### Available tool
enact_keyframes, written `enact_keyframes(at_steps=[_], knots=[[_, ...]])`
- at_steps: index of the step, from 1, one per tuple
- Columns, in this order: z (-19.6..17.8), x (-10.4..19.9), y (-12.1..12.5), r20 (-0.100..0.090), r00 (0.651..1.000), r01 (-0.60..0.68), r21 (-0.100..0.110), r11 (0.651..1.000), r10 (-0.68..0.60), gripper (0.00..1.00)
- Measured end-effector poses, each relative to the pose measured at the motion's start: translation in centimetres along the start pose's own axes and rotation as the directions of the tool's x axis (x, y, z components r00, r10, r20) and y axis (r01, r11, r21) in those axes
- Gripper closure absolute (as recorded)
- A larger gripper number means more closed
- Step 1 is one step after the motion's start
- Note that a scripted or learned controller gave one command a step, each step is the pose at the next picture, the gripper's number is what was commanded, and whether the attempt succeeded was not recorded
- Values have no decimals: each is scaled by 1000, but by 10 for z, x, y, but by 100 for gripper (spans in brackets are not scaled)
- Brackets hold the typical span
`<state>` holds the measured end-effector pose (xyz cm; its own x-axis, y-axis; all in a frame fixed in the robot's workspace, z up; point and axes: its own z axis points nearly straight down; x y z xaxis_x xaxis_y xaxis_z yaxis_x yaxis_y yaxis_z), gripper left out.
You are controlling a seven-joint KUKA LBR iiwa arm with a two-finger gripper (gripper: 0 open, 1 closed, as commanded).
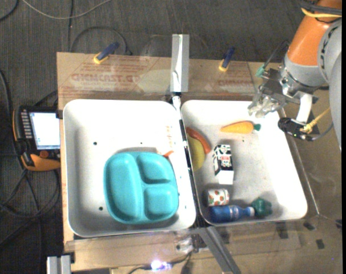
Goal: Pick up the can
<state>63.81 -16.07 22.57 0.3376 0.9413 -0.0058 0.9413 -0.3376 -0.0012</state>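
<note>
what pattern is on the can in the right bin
The can looks white with red and green spots, seen in the camera view.

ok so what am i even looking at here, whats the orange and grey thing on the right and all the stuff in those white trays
The orange and grey thing is a robot arm, reaching in from the right. At its end is a small two-finger gripper, hovering over the top corner of the right bin; nothing is between its fingers. The single camera sits above the bench and looks down at a slant.

Two shallow white bins stand side by side. The left bin holds a turquoise divided plate. The right bin holds a toy carrot, a banana along the left wall, a small milk carton, a little can lying on its side, and a blue bottle with a green cap. The can is what the arm is meant to pick up. The device at far left is a handheld controller.
</note>
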Motion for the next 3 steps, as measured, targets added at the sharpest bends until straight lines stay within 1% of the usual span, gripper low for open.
enact_keyframes(at_steps=[1, 2, 3], knots=[[120, -63, -86, -5, 996, -88, 6, 996, 88, 100], [135, -50, -56, -8, 990, -143, -8, 990, 142, 100], [29, -32, -1, 1, 764, -645, 2, 764, 645, 100]])
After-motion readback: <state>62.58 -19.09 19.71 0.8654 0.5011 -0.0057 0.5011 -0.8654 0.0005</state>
